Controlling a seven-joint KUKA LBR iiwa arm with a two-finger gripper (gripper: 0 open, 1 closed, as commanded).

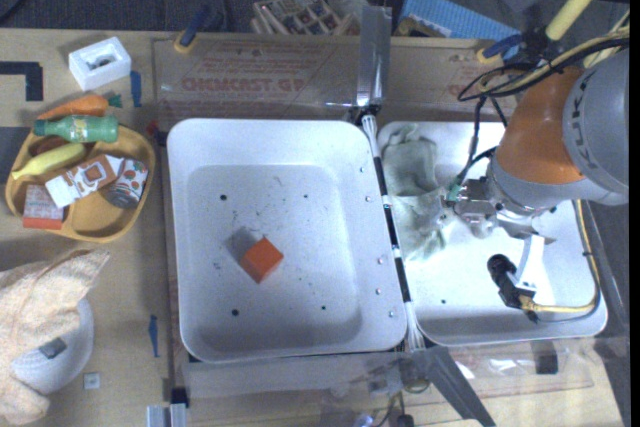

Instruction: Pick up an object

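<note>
Cluttered bench, two white bins [190,155]. The orange block [264,259] sits alone in the left one, while the gripper [470,208] hangs over the crumpled cloth [412,190] in the right; can't tell its grip.

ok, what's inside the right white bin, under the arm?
The right white bin holds a crumpled pale cloth at its left end. The grey, orange-banded arm covers the middle, hiding whatever lies beneath it.

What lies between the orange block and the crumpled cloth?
In the camera view, bare white floor of the left bin, then the rims where both bins meet, separate the orange block from the cloth.
</note>
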